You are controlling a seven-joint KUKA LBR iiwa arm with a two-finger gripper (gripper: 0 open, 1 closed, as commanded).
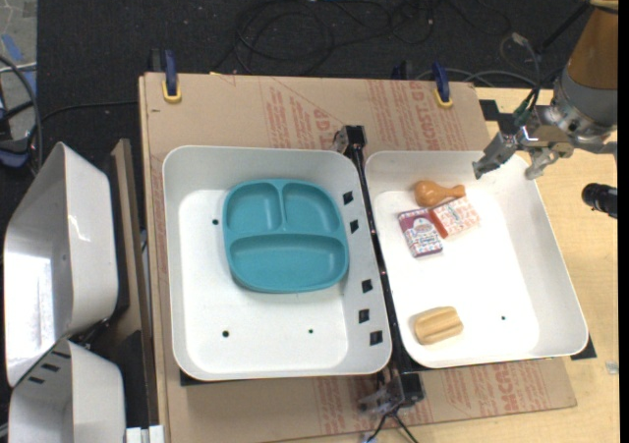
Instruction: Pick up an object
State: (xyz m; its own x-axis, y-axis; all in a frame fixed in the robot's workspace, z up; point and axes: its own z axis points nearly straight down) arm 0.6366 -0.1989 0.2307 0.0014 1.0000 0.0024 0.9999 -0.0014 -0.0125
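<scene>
Brown cardboard covers the surface [295, 107], and two shallow white bins sit on it side by side. Inside the left bin [187, 264] lies a teal divided plate [286, 236]. Along the far part of the right bin [550, 284] sit an orange pear-shaped toy [436, 193], a small red-and-white box [456, 218] and a purple-and-white carton [420, 232], the three close together. A tan bread-like block [436, 324] rests alone near the front. Above the right bin's far right corner hangs the claw [513, 165], fingers spread apart with nothing between them.
</scene>
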